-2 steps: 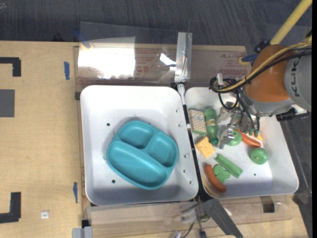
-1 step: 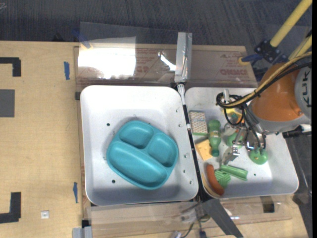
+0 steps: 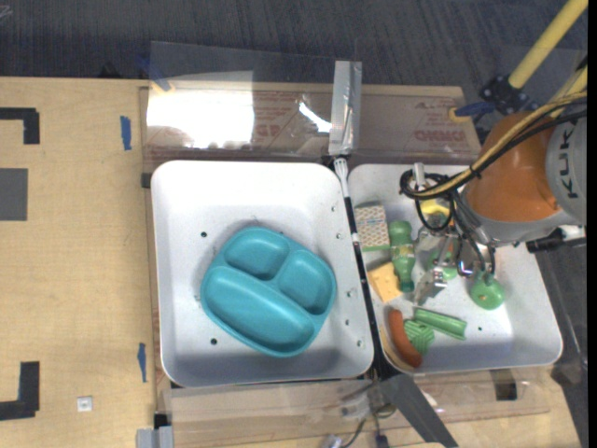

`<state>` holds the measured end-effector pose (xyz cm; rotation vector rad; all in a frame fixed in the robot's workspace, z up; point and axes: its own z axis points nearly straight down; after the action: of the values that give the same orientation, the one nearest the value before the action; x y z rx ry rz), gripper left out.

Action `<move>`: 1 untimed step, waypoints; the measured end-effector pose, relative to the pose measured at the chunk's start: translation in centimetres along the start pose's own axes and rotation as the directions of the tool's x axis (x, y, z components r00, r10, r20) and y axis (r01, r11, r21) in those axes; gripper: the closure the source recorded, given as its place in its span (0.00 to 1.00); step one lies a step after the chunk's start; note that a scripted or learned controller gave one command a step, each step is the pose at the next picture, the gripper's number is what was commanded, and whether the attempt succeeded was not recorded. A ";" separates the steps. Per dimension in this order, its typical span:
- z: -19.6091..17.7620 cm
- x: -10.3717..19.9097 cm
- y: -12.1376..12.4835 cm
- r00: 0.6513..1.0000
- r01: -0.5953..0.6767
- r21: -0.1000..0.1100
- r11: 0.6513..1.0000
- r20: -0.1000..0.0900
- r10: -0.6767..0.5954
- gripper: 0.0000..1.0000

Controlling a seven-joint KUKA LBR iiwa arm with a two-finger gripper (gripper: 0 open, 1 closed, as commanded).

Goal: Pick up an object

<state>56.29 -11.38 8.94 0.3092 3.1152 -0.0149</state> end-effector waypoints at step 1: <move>-1.0 -0.3 0.2 1.000 0.001 -0.002 1.000 0.011 -0.001 1.00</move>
<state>56.63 -11.27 9.96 0.3062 3.1047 -0.0129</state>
